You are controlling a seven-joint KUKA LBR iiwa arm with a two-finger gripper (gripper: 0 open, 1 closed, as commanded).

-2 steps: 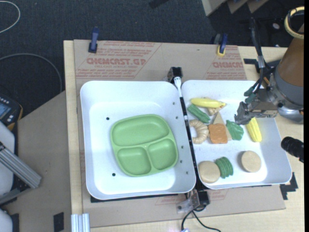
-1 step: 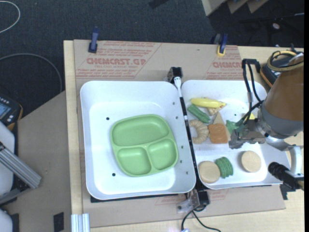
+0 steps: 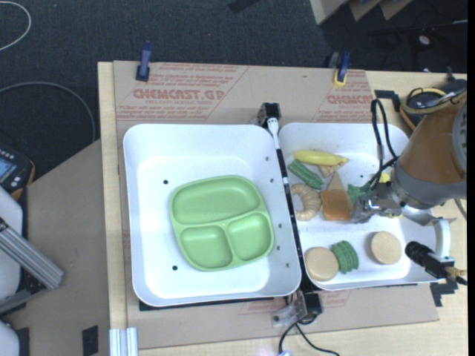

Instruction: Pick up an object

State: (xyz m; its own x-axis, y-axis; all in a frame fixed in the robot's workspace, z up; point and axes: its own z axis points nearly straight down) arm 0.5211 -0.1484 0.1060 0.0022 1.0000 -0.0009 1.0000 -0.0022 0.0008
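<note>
The right bin (image 3: pixel 386 141) holds several toy foods: a yellow banana (image 3: pixel 319 157), a green pod (image 3: pixel 305 174), a beige knobbly piece (image 3: pixel 305 201), a brown block (image 3: pixel 335 205), two tan discs (image 3: pixel 322 262) (image 3: pixel 386 248) and a dark green ridged piece (image 3: pixel 344 255). My gripper (image 3: pixel 361 203) reaches in from the right, low over the bin, just right of the brown block. A small green bit shows beside its tip. Whether anything sits between the fingers is hidden.
The left bin (image 3: pixel 141 199) carries a light green divided plate (image 3: pixel 220 221). A black divider rail (image 3: pixel 283 180) runs between the bins. Cables (image 3: pixel 381 128) hang over the right bin's far corner. Blue clamps (image 3: pixel 143 63) (image 3: pixel 341 67) sit on the bench's far edge.
</note>
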